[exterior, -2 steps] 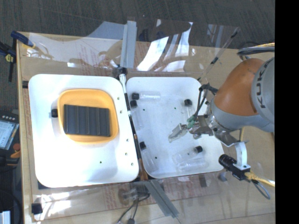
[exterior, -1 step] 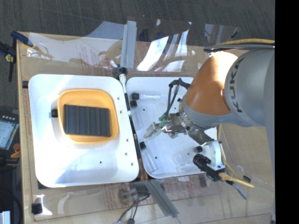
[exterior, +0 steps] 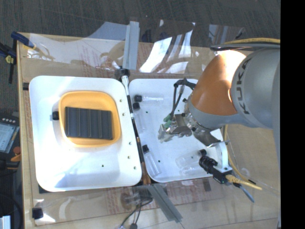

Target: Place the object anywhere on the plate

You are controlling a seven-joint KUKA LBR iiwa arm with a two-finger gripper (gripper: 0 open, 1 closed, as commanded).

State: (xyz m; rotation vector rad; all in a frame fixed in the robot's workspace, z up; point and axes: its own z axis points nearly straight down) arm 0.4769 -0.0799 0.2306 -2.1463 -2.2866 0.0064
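Note:
A yellow plate (exterior: 87, 98) lies in the left bin (exterior: 43, 151). On it rests a dark grey ribbed rectangular block (exterior: 89, 122), covering most of its middle. My gripper (exterior: 167, 129) is low in the right bin (exterior: 157, 168), left of the bin's centre and under the orange-banded wrist. A small green piece (exterior: 167, 120) shows right at the gripper's tip; whether it is held or is part of the tool is unclear. The wrist hides the bin floor behind the gripper.
A clear tube-like item (exterior: 153, 99) lies at the back of the right bin and another clear piece (exterior: 183, 161) near its front. Black clips (exterior: 137, 99) sit along the ridge between the bins. A black connector (exterior: 212, 168) with yellow cable hangs at the front right.

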